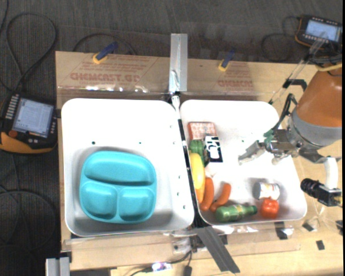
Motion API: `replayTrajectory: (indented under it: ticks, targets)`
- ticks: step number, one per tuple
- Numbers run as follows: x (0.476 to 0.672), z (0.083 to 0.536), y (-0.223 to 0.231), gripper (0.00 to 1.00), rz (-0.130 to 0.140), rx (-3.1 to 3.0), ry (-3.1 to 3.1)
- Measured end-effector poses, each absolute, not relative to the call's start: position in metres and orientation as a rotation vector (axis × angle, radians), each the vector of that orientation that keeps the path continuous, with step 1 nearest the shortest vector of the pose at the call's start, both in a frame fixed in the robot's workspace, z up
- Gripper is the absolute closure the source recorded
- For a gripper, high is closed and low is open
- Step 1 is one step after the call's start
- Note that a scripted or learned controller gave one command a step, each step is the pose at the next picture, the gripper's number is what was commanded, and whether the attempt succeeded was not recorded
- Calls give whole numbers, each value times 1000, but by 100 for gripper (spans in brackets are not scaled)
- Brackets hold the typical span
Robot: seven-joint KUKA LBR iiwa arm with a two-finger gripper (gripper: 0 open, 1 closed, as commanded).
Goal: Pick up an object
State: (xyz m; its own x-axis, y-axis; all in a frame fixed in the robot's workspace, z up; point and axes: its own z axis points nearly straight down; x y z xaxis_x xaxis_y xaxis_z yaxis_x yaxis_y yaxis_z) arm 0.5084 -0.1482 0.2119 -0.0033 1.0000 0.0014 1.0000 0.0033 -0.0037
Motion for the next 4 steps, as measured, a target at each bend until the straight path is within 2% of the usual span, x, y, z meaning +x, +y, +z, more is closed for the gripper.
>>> replayTrajectory:
  ticks: [1,2,3,4]
  targets:
    - [562,122,-113,0,-19,-2258,-2208]
    - [599,110,-102,0,-24,-2032,-2439]
    - [653,110,-105,0,-29,-1931,-2514]
    - [604,111,-108,0,-51,-2020,-2470]
